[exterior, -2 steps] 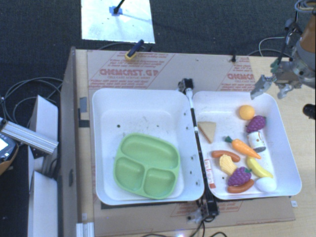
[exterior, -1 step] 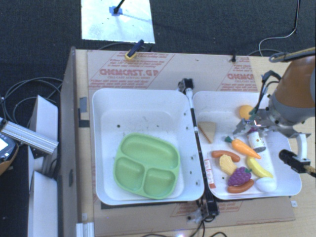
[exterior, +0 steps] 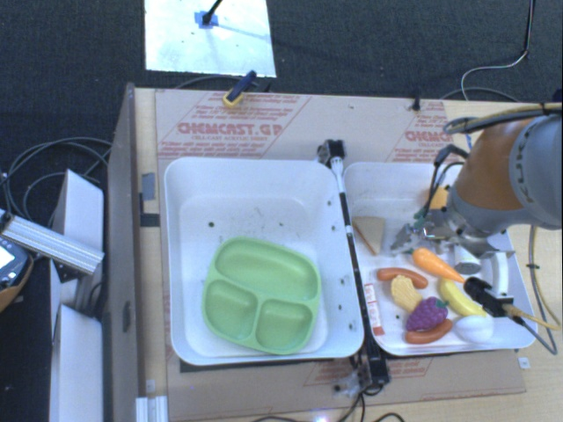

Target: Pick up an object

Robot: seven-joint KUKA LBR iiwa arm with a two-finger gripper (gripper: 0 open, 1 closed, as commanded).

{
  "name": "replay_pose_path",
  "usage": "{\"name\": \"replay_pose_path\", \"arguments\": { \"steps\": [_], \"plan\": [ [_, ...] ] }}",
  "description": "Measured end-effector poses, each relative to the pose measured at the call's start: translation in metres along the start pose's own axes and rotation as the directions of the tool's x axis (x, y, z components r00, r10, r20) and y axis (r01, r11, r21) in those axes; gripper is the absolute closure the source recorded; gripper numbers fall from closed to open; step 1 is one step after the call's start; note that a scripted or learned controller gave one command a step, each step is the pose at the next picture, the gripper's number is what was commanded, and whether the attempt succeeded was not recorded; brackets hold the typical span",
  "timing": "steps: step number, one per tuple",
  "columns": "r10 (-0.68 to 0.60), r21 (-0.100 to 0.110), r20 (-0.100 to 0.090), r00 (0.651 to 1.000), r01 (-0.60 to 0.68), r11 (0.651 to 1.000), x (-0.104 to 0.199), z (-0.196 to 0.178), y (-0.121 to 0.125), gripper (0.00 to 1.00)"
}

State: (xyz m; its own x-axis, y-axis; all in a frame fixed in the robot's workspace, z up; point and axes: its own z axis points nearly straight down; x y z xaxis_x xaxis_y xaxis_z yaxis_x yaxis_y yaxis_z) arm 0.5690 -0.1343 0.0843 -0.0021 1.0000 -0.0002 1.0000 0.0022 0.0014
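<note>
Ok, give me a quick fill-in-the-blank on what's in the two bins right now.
The green divided tray lies in the ____ bin.
The purple grapes lie in the ____ bin.
The carrot is coloured ____.
The gripper is over the ____ bin.

Missing words: left; right; orange; right

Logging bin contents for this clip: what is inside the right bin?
In the right bin: cheese wedge, carrot, hot dog, corn, banana, grapes, egg. The arm covers its far right corner.
</note>
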Motion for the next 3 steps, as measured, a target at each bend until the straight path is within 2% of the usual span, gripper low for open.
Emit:
{"name": "replay_pose_path", "arguments": {
  "steps": [1,2,3],
  "plan": [
    [-0.001,-0.002,0.000,1.000,0.001,1.000,0.000,-0.011,0.001,1.00],
    [-0.001,-0.002,0.000,1.000,0.001,1.000,0.000,-0.011,0.001,0.00],
    [-0.001,0.001,-0.001,1.000,0.001,1.000,0.044,0.000,-0.040,0.00]
  ]
}}
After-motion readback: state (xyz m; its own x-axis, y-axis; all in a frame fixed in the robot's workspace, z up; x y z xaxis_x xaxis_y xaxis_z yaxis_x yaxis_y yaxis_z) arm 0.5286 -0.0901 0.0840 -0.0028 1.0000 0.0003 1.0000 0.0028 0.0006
